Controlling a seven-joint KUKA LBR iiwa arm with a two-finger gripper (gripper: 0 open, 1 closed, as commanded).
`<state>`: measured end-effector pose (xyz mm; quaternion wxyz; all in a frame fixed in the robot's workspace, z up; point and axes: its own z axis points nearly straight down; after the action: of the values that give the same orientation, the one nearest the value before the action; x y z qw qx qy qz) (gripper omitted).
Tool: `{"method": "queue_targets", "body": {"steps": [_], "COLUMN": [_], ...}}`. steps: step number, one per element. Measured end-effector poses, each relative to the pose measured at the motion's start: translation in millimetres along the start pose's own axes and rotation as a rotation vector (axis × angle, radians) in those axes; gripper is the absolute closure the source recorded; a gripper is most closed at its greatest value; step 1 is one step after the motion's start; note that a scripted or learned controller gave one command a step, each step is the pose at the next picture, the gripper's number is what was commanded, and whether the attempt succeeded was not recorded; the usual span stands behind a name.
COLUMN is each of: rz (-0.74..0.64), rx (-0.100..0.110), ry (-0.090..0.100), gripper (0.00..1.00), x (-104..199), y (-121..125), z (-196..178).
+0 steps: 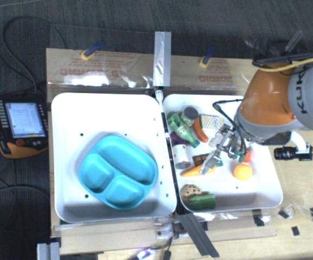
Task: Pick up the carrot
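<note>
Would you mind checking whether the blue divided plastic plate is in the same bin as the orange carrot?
No, the blue divided plastic plate lies in the left white bin, the orange carrot in the right white bin.

We see two white bins (64,199). At nine o'clock lies a turquoise divided plate (118,169). At three o'clock the orange carrot (191,170) sits beside a yellow-orange fruit (242,171), a green pepper (202,201), a brown speckled cookie (188,190) and a red-orange sausage (200,129). The arm (267,102) wears an orange band.
</note>
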<state>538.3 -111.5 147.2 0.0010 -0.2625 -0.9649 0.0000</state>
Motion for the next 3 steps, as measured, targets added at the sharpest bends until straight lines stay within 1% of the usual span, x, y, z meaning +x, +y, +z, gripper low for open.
{"method": "queue_targets", "body": {"steps": [1, 2, 3], "rz": [-0.185, 0.061, -0.133], "rx": [-0.005, -0.005, 0.000], "ry": [-0.032, -0.018, -0.003], "gripper": [0.00, 0.00, 0.00], "x": [20, 15, 0], "y": [-9, 9, -52], "z": [53, 55, -19]}}
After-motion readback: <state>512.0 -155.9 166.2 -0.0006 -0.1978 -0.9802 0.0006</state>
